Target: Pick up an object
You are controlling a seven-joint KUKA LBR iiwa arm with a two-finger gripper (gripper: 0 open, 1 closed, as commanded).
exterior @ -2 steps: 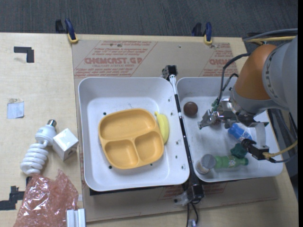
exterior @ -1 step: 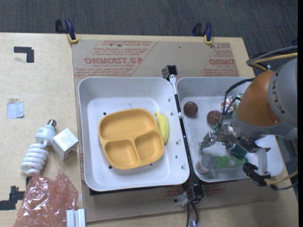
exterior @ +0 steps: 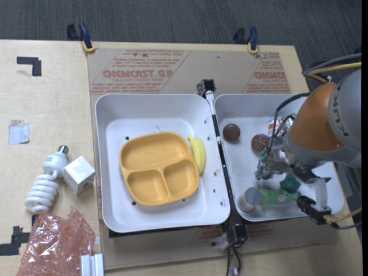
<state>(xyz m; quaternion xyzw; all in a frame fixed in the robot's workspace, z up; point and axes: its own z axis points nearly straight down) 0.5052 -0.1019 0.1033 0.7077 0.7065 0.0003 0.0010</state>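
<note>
Overhead, two white bins [exterior: 109, 154]: left has one yellow tray [exterior: 158, 168], one banana [exterior: 198, 154]; right has two brown balls [exterior: 232, 132], one green bottle [exterior: 270, 197]. Hand [exterior: 265, 168] low above bottle; grip hidden, cannot tell.

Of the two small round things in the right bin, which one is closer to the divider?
The plain dark brown ball; the speckled reddish ball sits farther right, toward the arm.

Red "CHEMCAST" print repeats on brown sheet [exterior: 144, 68] under both bins — rest of the lettering too small to read.
</note>
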